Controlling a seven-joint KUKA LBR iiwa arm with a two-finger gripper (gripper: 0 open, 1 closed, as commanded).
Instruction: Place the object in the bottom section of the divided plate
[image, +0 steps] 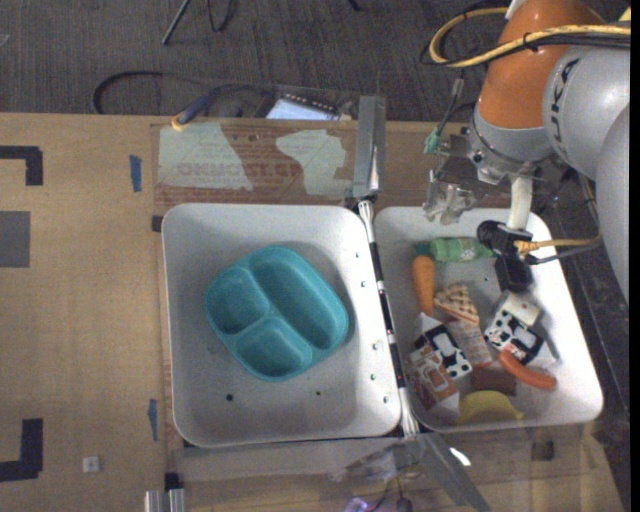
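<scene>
Camera view: toy foods crowd the right bin (580, 395), a carrot (424, 283) among them. The teal divided plate (277, 312) sits in the left bin (190, 400). The gripper (447, 205) hovers open and empty at the right bin's far edge.

**One high camera covers both bins**

You look down at a slant from a fixed camera above the counter (80, 300), far enough to frame the left bin (190, 380) and right bin (575, 380) together; the arm (560, 90) enters from your right.
</scene>
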